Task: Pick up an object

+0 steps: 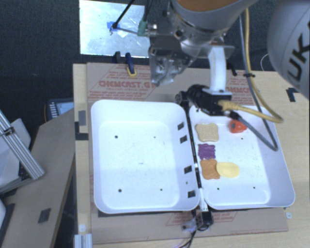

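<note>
A wooden bench is seen from above at a slant. On it a brown cardboard sheet with red printing is laid, and two shallow white bins are set on that sheet side by side, touching along their inner edges.

The left bin is the larger shape in view; a few small dark spots are scattered over its floor. The right bin is partly covered at its far end by the robot.

The grey arm is seen reaching in from the upper right, with an orange band near the top edge. A yellow cable and a grey cable are draped from it across the right bin. The gripper is held above the far edge of the left bin, over the cardboard. Whether the claw is released or clenched cannot be told, and nothing is seen held in it.

Five small objects are found in the right bin, near its left side. A beige piece lies farthest back, with a red piece to its right. Below the beige piece a purple piece is seen, then an orange piece, touched on its right by a yellow piece.
</note>
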